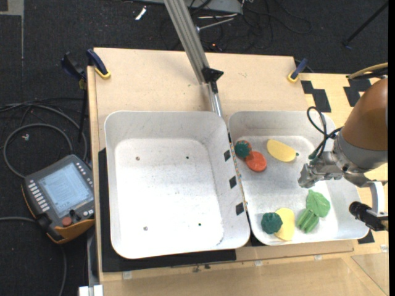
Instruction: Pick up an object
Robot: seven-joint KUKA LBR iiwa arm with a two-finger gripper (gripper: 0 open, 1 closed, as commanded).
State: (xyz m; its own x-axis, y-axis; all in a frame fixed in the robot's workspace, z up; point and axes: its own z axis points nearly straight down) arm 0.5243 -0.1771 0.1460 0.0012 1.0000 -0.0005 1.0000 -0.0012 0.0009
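Supporting 2 white bins (166, 128): wooden bench (154, 79), dark carpet (43, 60).

Both white bins (166, 125) look like thin matt plastic, speckled with dark flecks. The desk (154, 79) is pale raw wood, kinda chipboard-looking, no shine. The toys, like that green one (313, 209), seem soft matt rubber. The claw (308, 176) is dull grey metal.

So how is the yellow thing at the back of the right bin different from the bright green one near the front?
The yellow piece is smooth, oval and lies alone toward the bin's back; the green piece is lumpy, leafy-looking and sits nearer the front, below the hand. Both lie in the right bin.
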